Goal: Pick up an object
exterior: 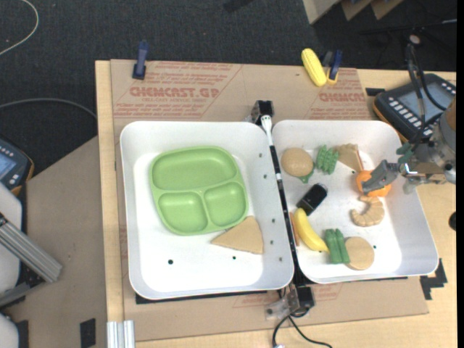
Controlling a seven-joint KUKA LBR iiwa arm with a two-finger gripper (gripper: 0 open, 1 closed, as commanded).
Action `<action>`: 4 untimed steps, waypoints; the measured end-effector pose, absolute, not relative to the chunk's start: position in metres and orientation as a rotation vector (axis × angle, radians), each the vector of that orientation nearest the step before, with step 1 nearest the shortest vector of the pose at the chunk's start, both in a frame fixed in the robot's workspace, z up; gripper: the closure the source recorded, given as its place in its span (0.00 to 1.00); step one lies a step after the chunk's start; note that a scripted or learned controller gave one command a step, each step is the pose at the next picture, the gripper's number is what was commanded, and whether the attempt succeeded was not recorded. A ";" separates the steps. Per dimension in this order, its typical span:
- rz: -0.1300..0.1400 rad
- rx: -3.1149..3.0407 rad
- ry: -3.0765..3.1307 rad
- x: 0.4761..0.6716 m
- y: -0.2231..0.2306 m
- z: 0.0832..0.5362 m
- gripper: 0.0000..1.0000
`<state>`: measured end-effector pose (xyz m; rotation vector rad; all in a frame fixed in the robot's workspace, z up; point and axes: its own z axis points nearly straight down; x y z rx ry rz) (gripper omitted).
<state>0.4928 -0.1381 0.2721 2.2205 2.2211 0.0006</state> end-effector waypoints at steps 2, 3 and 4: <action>0.003 2.220 2.218 0.480 -0.100 0.105 1.00; 0.004 2.220 2.216 0.481 -0.100 0.115 1.00; 0.005 2.220 2.214 0.481 -0.099 0.124 1.00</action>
